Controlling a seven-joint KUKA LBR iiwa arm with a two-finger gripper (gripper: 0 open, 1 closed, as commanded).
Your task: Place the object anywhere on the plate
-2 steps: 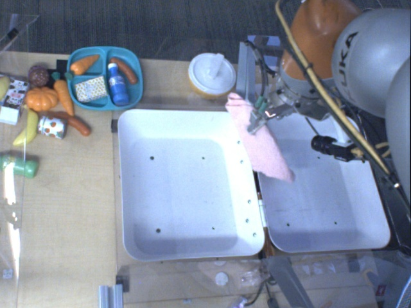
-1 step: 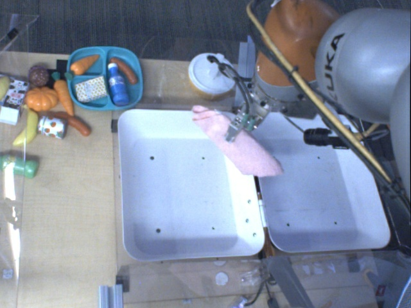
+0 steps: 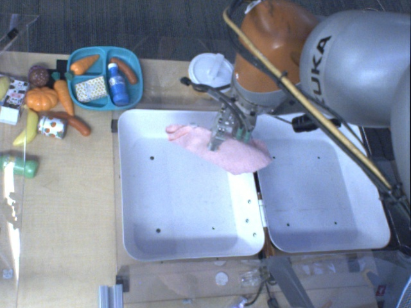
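Pink cloth (image 3: 221, 149) lay draped over the shared rim of left bin (image 3: 186, 197) and right bin (image 3: 327, 197), at the left bin's 2 o'clock. Gripper (image 3: 225, 133) sat on it; jaws' state: couldn't tell. Blue plate (image 3: 104, 79) at the bench's 10 o'clock.

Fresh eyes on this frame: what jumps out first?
The big grey arm with its orange band fills the upper right, its gripper down on a pink cloth draped across the seam between the two white bins. Next, the blue divided plate of toy food at upper left, with more toys scattered beside it.
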